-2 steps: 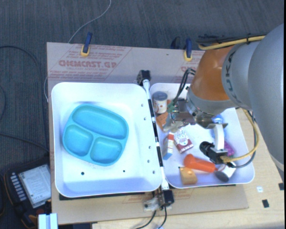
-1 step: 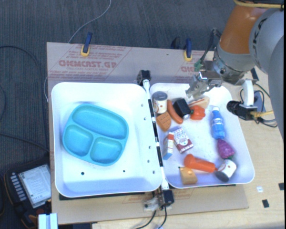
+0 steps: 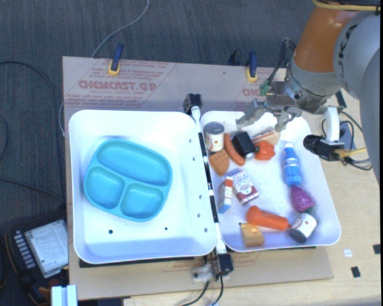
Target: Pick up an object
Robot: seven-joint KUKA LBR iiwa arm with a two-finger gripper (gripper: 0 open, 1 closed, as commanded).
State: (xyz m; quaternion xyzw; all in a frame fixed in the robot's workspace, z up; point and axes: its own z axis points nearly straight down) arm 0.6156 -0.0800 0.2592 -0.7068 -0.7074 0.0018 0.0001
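Note:
My gripper [image 3: 263,116] hangs over the far end of the right bin [image 3: 325,231], under the arm's orange band. Just below it lie a black block [image 3: 244,144], a red tomato-like piece [image 3: 264,150] and a pale item [image 3: 267,134] that the gripper partly hides. I cannot tell whether the gripper touches any of them. Further along the bin are a blue bottle [image 3: 291,165], a purple piece [image 3: 301,199], an orange carrot [image 3: 267,218] and a small red-and-white carton [image 3: 244,187].
The left bin [image 3: 89,234] holds a blue divided plate [image 3: 127,178]. A small can [image 3: 213,134] and a brown waffle piece [image 3: 219,162] sit by the divider between the bins. A tan block [image 3: 251,235] and a grey-and-white item [image 3: 303,227] lie at the near end.

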